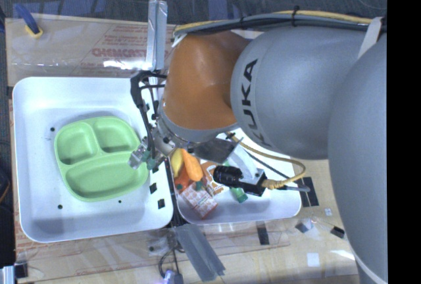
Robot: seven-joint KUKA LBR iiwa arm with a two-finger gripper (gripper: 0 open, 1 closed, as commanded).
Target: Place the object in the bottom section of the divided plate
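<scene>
A light green divided plate [99, 156] lies in the left white bin [39, 210]. It has two small sections at the top and one wide section along the bottom [99, 179]; nothing lies in any of them. My gripper [145, 156] hangs at the plate's right rim, over the edge of the wide bottom section. A small teal piece [155, 162] shows right beside it, but I cannot make out whether it is held. The grey and orange arm hides most of the right bin.
In the right bin [276, 210], just past the divider, lie a yellow piece [176, 160], an orange piece [191, 169], a red-and-white packet [197, 200] and a small green thing [238, 196]. A grey post [157, 33] stands behind the bins.
</scene>
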